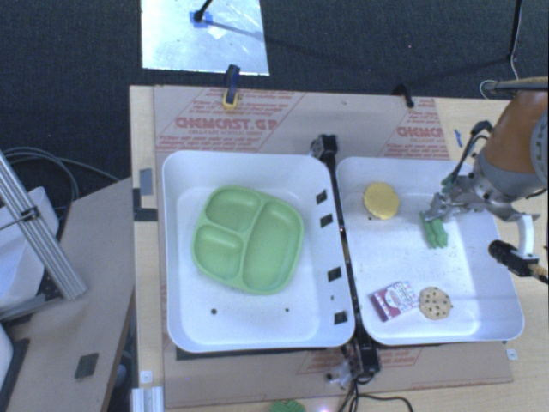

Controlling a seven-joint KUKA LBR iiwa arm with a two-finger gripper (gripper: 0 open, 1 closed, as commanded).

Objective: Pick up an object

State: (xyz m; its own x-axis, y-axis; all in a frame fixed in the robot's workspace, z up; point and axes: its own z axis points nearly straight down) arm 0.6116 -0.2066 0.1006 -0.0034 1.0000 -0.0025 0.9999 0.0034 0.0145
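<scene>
Across two bins [257, 337]: one plate [248, 239], four small objects [381, 201].

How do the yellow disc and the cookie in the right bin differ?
The yellow disc is plain yellow; the cookie is tan with dark specks. The disc looks larger. The disc lies near the bin's far edge, the cookie near the front, beside a red packet. Both are round and flat.

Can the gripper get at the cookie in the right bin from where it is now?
Probably yes. The cookie lies flat in the open beside the red packet, nothing over it, and the gripper is at the green object in that bin.
</scene>
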